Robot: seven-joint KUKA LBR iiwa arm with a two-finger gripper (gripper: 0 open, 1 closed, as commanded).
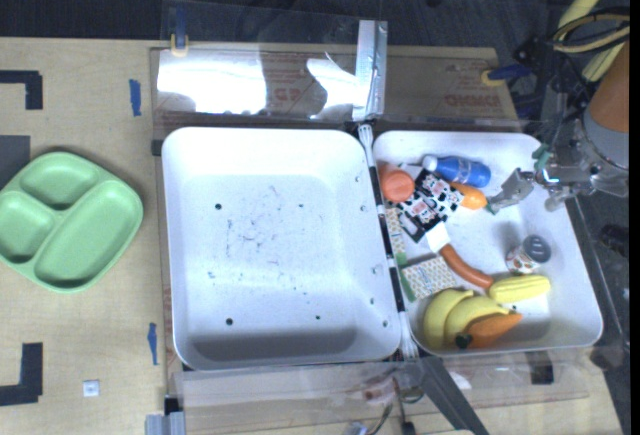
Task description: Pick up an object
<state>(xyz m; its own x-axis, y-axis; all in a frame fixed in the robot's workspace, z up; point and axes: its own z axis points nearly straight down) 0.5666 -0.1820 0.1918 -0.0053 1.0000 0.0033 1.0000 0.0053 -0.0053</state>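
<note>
While the fingers (515, 191) hang spread with nothing between them over the right bin (575, 253), the nearest object, a blue bottle (462, 169), lies just to their left.

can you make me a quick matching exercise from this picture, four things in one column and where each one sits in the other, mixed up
Things:
1. green divided plate
2. blue bottle
3. bananas
4. claw

Places:
A. near corner of the right bin
B. on the bench, left of both bins
C. far end of the right bin
D. above the right bin's right side

Pairs: 1-B, 2-C, 3-A, 4-D
</note>
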